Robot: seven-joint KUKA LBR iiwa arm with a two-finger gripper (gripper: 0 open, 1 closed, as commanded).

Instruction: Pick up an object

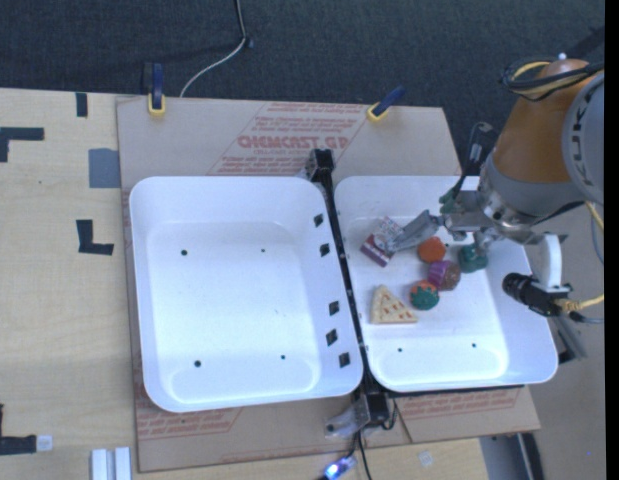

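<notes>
My bench (49,268) stretches across the scene, and a brown cardboard sheet (279,143) lies on it under two white bins. The left bin (229,288) sits beside the right bin (459,353), the two touching along a black seam. My arm (539,138), grey with an orange band, reaches in from the right over the right bin's far edge. My pincer (459,218) hangs low above the little pile in that bin; I cannot tell whether it is spread or pressed together, or whether anything sits in it. Below it lie the toys: a yellow wedge (392,307) nearest the seam, a grey and red piece (384,241), an orange ball (432,250), a purple lump (445,273), a teal lump (474,259), and a green and red bit (424,295).
</notes>
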